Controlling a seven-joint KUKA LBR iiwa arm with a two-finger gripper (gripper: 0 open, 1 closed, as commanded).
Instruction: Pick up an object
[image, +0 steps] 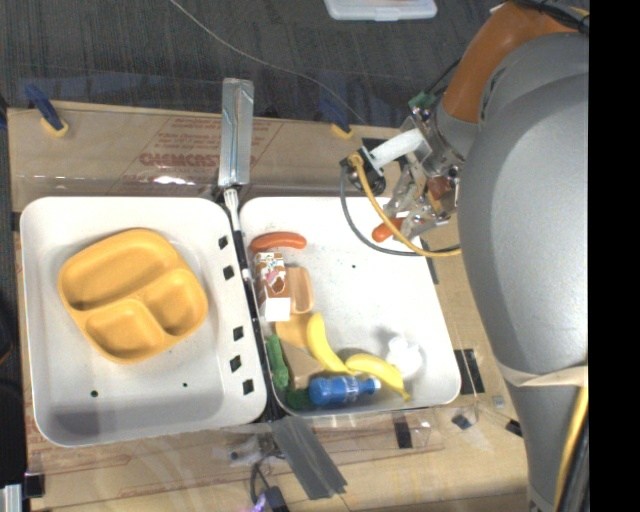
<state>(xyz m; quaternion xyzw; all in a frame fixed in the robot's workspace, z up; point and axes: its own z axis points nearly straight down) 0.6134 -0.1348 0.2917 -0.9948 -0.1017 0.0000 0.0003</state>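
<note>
Jaws (415, 215) — grip hard to make out behind cables — hang over the right bin (440, 330), an orange thing (383, 233) beside them.

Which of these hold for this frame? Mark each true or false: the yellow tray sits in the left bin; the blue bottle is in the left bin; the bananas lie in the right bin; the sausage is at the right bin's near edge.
1. The yellow divided tray sits in the left bin. True.
2. The blue bottle is in the left bin. False: it lies in the right bin, near its front edge.
3. The bananas lie in the right bin. True.
4. The sausage is at the right bin's near edge. False: it lies toward the far edge, by the divider.
</note>
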